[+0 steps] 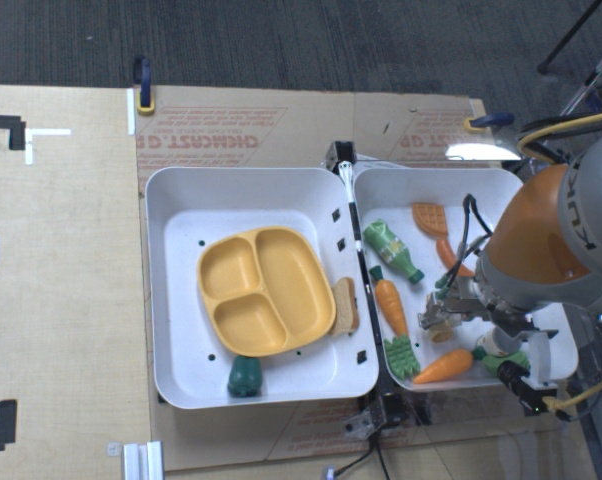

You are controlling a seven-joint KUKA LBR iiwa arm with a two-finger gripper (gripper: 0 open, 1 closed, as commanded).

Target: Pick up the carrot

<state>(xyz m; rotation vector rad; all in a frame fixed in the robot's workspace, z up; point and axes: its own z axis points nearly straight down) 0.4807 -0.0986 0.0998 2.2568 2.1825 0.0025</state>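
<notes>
robot hand (439, 317) hovers low in the right bin (501, 183) between two toy carrots, one (390, 305) just left, one (443, 366) below; its grip cannot be told, neither carrot lifted yet.

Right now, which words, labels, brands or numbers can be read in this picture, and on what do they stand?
Red print on the cardboard sheet behind the left bin: upside down and too blurred to quote.
Red print on the cardboard behind the right bin: also too blurred.
No other text is legible.
</notes>
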